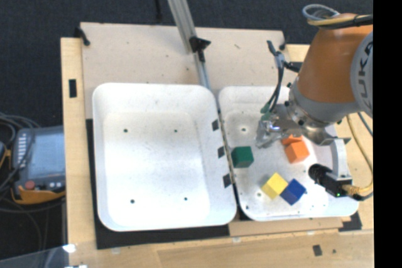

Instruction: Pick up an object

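Observation:
Several small blocks lie in the right bin (248,103). A green block (242,156) sits near the bin's left wall. An orange block (296,149) lies partly under the wrist. A yellow block (274,186) and a blue block (293,191) touch each other near the front. My gripper (270,132) hangs low over the bin floor, between the green block and the orange block, a little behind both. Nothing shows between its fingers.
The left bin (157,157) stands beside the right one, with a dark divider with clips between them. A slanted metal rail (179,6) rises from behind the bins. The arm's bulk covers the right bin's back right part.

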